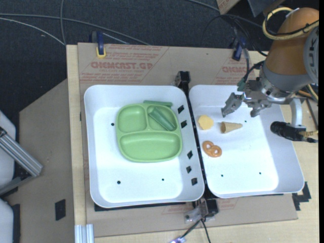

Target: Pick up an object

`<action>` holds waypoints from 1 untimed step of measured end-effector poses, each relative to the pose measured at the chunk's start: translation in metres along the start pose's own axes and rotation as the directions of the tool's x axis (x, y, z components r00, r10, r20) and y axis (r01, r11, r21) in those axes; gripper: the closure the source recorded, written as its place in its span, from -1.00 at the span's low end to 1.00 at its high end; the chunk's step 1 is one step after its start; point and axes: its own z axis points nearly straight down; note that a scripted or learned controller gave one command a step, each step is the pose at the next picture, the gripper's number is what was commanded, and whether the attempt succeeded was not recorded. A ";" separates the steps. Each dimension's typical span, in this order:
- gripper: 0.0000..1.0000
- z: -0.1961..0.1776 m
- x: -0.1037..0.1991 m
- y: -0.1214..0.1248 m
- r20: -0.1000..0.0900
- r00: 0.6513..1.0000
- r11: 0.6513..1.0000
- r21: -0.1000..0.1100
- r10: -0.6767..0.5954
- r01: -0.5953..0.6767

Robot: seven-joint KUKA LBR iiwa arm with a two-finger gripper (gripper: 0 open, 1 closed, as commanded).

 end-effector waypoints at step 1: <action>-1.00 -0.007 0.000 0.003 0.002 1.000 1.000 -0.014 -0.003 0.003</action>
